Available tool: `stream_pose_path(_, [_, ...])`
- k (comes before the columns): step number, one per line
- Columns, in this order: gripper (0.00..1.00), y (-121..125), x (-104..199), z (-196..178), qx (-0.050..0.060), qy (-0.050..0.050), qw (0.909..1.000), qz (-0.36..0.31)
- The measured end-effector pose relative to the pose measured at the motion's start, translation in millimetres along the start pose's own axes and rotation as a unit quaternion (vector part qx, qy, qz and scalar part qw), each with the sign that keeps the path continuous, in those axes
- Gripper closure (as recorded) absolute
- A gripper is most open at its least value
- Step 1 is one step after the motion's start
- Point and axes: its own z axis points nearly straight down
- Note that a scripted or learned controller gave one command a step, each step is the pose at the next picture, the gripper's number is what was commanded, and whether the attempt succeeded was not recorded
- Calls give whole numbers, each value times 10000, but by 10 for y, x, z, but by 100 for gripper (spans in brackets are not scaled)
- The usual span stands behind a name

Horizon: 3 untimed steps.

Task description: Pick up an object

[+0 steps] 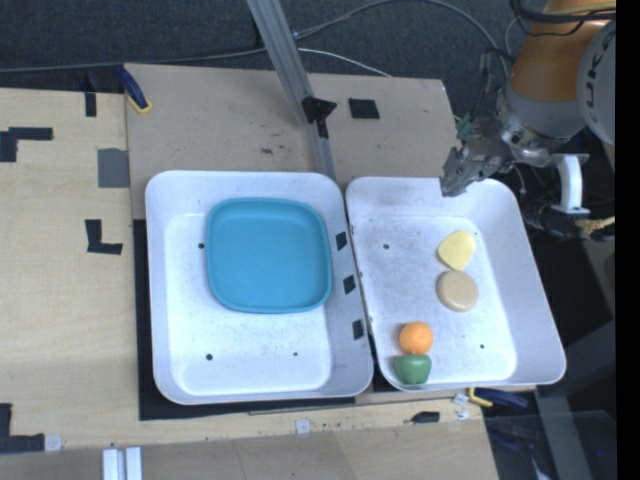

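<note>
Arm: the grey KUKA arm (560, 58), with its orange band, is seen reaching in from the right side of the camera view, above the far right corner of the bench.

Gripper: the gripper (455, 181) is placed over the far rim of the right bin (500, 368), near that bin's back edge. Nothing is seen held in it; whether it is open or closed cannot be told from this slant (the tip reads as one dark wedge).

Right bin contents: four small things are laid out in a loose line towards the near edge. A yellow piece (457, 249) lies nearest the gripper, yet apart from it. A tan round piece (457, 291) is just beside the yellow one, on its near side. An orange ball (415, 337) is found further towards the near rim, touching a green piece (411, 368) that sits against that rim.

Left bin: a blue square plate (268, 254) is set flat in the left bin (175, 358), well apart from the gripper.

Progress: no object is judged to have been lifted; all four pieces rest on the bin floor.

What is left: a descent over one piece, a closing on it and a lift are all still to be made.

Likely target: the yellow piece is judged the closest candidate.
</note>
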Motion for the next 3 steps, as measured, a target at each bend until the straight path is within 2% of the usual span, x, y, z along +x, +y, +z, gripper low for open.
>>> stream_pose_path(1, [100, -6, 499, 142, 5, -1, 10000, 4])
stream_pose_path(2, [100, -65, 1091, 116, 0, 1, 10000, -1])
stream_pose_path(3, [100, -195, 1637, 274, 9, -2, 10000, 2])
